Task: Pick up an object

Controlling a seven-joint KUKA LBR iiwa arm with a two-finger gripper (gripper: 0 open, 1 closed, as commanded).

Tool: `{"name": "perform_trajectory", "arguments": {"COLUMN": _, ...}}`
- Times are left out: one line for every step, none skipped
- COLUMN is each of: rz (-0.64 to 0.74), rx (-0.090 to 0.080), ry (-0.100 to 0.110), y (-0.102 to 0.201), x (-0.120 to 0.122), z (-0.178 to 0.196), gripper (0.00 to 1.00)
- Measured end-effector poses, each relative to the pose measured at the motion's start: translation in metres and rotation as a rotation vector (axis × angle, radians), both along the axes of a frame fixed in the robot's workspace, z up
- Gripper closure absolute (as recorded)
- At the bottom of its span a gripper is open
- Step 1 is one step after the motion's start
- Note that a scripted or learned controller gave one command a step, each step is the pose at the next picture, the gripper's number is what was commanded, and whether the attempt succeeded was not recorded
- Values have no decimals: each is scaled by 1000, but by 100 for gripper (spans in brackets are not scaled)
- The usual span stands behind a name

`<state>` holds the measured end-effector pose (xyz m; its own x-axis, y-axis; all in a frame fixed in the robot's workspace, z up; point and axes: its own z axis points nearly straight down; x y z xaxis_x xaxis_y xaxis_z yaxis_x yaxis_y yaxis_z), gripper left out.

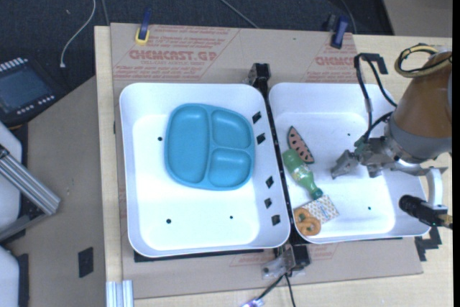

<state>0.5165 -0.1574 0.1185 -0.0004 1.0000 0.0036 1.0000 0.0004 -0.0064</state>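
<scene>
The tabletop (pixel 108 154) was seen to carry two shallow white bins side by side. The left bin (pixel 144 219) was occupied by a blue divided plate (pixel 210 146), laid flat toward its upper middle. The right bin (pixel 323 101) held three small things along its left wall, and the arm (pixel 425 115) was reaching in over its right half.

The arm was bent down from the right edge, its orange band uppermost and the grey wrist below, with the gripper (pixel 343 166) extended leftward, low over the bin floor near the middle of the bin. Nothing was seen between its fingers; whether they were spread or closed could not be told from this slant.

The things were all found to the left of the gripper and apart from it. The green bottle (pixel 302 172) lay tilted, nearest to the gripper. Below it, a patterned packet (pixel 314 215) was lying at the bin's lower left corner. The watermelon slice (pixel 297 144) was placed just above the bottle.
</scene>
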Motion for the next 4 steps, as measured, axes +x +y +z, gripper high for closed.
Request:
{"name": "perform_trajectory", "arguments": {"rz": -1, "rx": -2, "ry": -7, "y": -1, "x": 2, "z": 14, "gripper": 100}}
{"name": "perform_trajectory", "arguments": {"rz": 1, "rx": -5, "ry": -14, "y": 4, "x": 7, "z": 76, "gripper": 100}}
{"name": "perform_trajectory", "arguments": {"rz": 0, "rx": -6, "ry": -13, "y": -6, "x": 10, "z": 128, "gripper": 100}}
{"name": "perform_trajectory", "arguments": {"rz": 1, "rx": -4, "ry": -10, "y": -7, "x": 11, "z": 148, "gripper": 100}}
